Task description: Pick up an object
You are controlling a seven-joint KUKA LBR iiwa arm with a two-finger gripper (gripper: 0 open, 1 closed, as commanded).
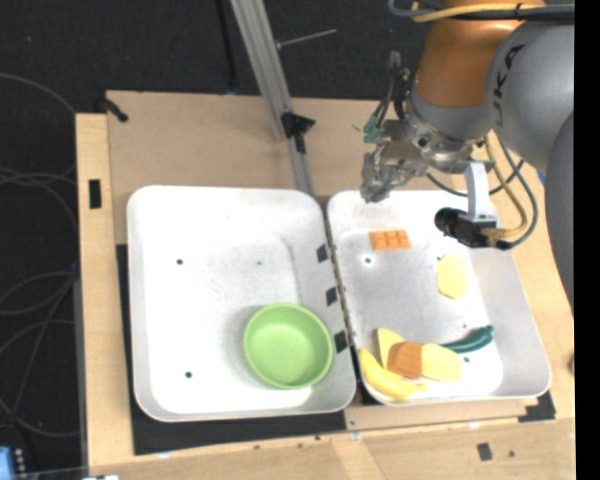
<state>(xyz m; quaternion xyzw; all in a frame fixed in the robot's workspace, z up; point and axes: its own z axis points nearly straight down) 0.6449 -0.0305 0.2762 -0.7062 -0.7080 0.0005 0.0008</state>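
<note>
While the gripper hangs over the right bin's far left corner, its finger state cannot be told. Just nearer lies an orange block; yellow pieces crowd the near edge. A green bowl sits by the left bin's near right corner.
</note>
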